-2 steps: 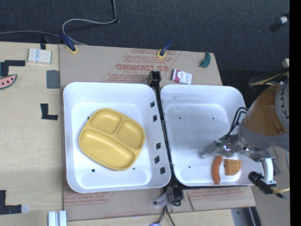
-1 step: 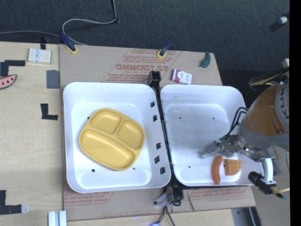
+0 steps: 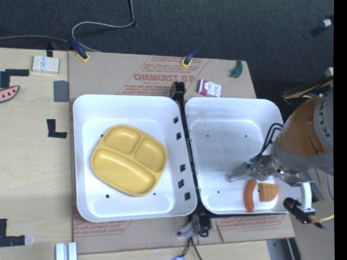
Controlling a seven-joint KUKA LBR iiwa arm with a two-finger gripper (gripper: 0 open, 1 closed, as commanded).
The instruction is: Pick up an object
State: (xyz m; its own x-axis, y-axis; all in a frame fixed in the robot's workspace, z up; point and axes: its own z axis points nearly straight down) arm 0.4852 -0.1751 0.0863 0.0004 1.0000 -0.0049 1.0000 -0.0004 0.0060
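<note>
In the right bin (image 3: 227, 118), a toy hot dog (image 3: 250, 195) lies near the front wall, with a small waffle-like piece (image 3: 267, 192) touching its right side. My gripper (image 3: 239, 174) is low over the bin floor, just behind and to the left of the hot dog, pointing left. Nothing shows in its grasp. The arm's orange band (image 3: 299, 131) and grey wrist hide the bin's right side. A yellow divided plate (image 3: 129, 159) lies in the left bin (image 3: 87, 112).
The divider (image 3: 185, 156) between the bins carries black clips. A small red and white packet (image 3: 209, 88) and a green item (image 3: 237, 67) lie on the cardboard behind the right bin. Cables run along the bench's far edge.
</note>
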